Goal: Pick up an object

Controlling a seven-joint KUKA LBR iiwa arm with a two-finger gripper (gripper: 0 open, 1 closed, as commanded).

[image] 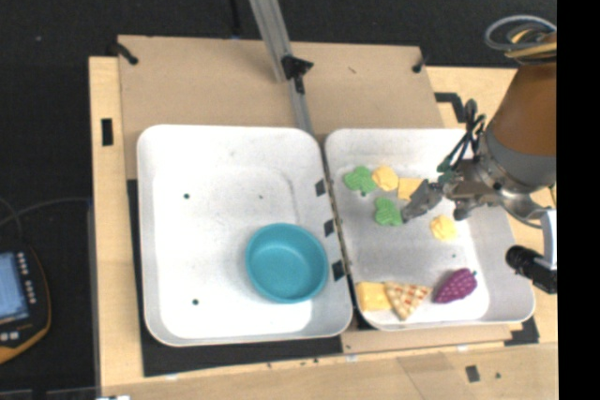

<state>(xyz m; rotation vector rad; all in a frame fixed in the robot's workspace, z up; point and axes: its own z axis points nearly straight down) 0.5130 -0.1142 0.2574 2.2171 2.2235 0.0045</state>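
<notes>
Currently gripper [417, 204] low over right bin [487, 309] centre, jaw state unclear, nothing seen held. Green toy [387, 213] just beside tip; yellow pieces [385, 177] crowd nearby. Risk: fingers nudge green toy aside or catch neighbour, closing on nothing. Blue bowl [284, 261] in left bin.

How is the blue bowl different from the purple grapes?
The blue bowl is big, round and hollow; the purple grapes are small, lumpy and solid. The bowl sits by itself in the left bin; the grapes lie in the right bin among other toy foods, near the pizza slice. The grapes lie nearer the arm's side than the bowl. Both rest in white bins, untouched.
</notes>
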